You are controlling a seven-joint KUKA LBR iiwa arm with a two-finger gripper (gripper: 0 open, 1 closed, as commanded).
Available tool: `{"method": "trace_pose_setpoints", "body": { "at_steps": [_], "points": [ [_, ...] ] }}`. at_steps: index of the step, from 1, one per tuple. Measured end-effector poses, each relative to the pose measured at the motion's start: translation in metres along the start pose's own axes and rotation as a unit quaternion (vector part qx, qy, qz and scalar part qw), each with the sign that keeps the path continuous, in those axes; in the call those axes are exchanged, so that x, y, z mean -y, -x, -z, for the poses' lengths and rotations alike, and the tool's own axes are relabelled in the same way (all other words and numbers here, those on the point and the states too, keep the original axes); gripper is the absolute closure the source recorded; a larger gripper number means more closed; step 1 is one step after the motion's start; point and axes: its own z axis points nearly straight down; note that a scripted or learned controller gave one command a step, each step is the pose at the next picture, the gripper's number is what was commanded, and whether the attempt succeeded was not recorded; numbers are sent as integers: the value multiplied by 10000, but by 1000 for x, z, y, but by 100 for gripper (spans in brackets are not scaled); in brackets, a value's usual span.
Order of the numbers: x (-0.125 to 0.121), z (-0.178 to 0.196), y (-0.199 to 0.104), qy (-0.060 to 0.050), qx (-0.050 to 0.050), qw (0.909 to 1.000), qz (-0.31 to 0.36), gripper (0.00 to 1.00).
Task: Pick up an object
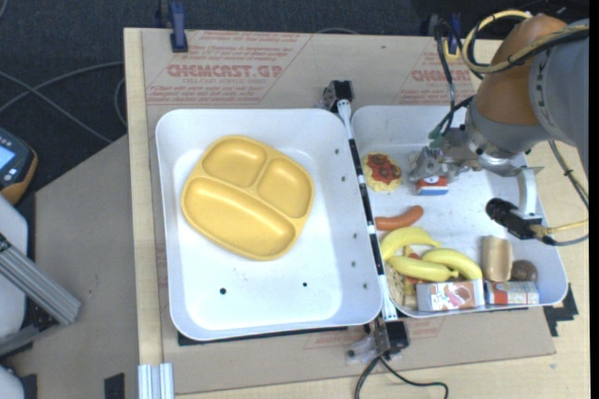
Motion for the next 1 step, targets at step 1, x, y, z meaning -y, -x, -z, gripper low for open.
{"method": "trace_pose_setpoints", "body": {
  "at_steps": [1],
  "points": [
    [64, 95, -77, -11, -24, 10000, 23, 100]
  ]
}}
